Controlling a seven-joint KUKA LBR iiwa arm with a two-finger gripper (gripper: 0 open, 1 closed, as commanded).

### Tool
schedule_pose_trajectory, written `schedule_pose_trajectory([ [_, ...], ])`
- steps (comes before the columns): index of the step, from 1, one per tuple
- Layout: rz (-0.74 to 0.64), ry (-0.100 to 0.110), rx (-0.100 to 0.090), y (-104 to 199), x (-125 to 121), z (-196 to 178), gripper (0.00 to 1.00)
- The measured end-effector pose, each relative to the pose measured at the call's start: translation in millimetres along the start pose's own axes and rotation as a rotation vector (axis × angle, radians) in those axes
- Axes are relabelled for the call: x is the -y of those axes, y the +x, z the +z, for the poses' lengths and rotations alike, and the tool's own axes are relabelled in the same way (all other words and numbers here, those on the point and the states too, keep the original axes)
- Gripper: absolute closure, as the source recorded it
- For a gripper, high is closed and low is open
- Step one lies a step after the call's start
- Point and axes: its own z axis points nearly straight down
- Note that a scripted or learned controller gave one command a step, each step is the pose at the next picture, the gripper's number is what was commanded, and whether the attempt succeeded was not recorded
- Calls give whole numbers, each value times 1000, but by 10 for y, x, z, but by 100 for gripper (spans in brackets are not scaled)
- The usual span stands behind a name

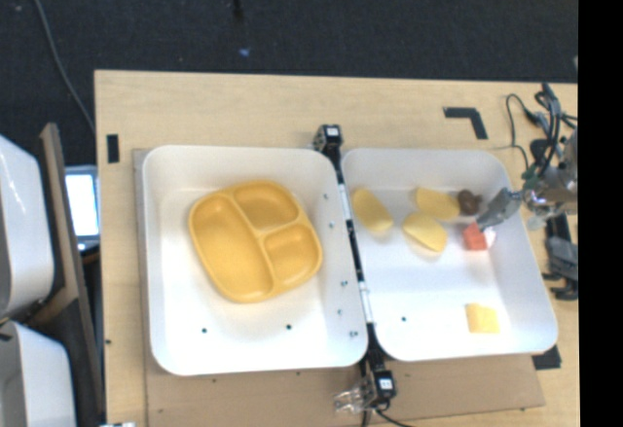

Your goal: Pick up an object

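Note:
The right bin (516, 338) holds several small objects. A yellow rounded piece (371, 210) lies near its left wall, with a yellow wedge (425, 233) and another yellow piece (437, 202) toward the middle. A small brown object (469, 200) and a red block (474, 238) sit near the right wall. A yellow square (482, 318) lies apart toward the front. My gripper (496, 209) reaches in low over the right wall, its grey tip just right of the brown object and above the red block. Nothing is visibly held.
The left bin (165, 338) carries a yellow divided plate (255, 240). Cables and dark hardware (550, 124) crowd the bench's right edge. A black bracket (467, 119) lies on the wooden bench behind the right bin.

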Motion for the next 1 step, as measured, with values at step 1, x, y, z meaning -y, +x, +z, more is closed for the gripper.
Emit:
schedule_pose_trajectory([
  [1, 61, -3, -1, 565, -80, -402, 0],
])
